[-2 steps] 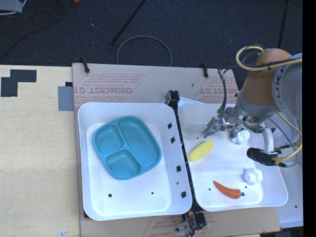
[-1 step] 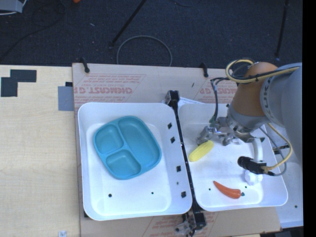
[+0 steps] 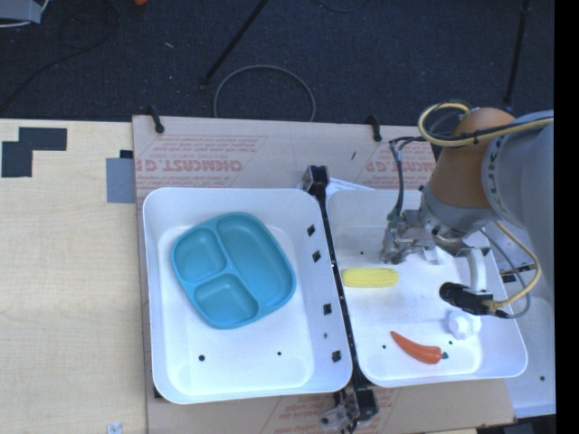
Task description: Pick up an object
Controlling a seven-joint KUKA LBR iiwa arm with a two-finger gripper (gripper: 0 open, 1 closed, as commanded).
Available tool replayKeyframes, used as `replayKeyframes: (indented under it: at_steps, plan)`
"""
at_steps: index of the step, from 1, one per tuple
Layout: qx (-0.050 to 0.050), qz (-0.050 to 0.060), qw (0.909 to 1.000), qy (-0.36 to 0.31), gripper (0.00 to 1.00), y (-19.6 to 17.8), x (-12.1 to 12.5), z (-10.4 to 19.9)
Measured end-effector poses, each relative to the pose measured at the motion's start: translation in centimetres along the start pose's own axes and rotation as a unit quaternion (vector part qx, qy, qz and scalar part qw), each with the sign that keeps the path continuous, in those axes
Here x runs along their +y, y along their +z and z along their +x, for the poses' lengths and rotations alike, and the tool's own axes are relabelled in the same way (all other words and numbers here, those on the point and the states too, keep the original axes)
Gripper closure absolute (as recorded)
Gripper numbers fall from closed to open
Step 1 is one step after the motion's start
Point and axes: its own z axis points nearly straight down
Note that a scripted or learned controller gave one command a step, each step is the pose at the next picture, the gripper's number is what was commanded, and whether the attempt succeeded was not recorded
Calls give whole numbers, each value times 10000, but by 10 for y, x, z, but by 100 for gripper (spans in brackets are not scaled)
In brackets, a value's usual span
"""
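Grey arm (image 3: 507, 179) enters from right, bent downward; claw (image 3: 395, 250) low, pointing left.

The arm (image 3: 520, 165) is grey and thick, with a rounded orange band (image 3: 466, 165) above the wrist. Yellow and black cables (image 3: 443, 125) loop around this band. Below the band sits a small metallic tool (image 3: 398, 247), and thin cables hang beside it.

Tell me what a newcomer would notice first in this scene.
The bright blue three-compartment plastic plate stands out, lying alone in the left white bin. In the right white bin, the gripper hangs just above a yellow corn cob, with a red-orange chili pepper and a small white object nearer the front.
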Motion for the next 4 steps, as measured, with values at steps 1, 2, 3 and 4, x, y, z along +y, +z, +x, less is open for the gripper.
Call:
replayKeyframes:
  at_steps: [1, 2, 3, 4]
  plan:
    - [-6, -33, 10000, 5, 100, -63, -1, -3]
    - [-8, -47, 10000, -15, 100, -120, 8, 1]
    - [-6, -35, 10000, -16, 100, -162, 12, 0]
    - [-5, -32, 10000, -16, 100, -193, 12, -1]
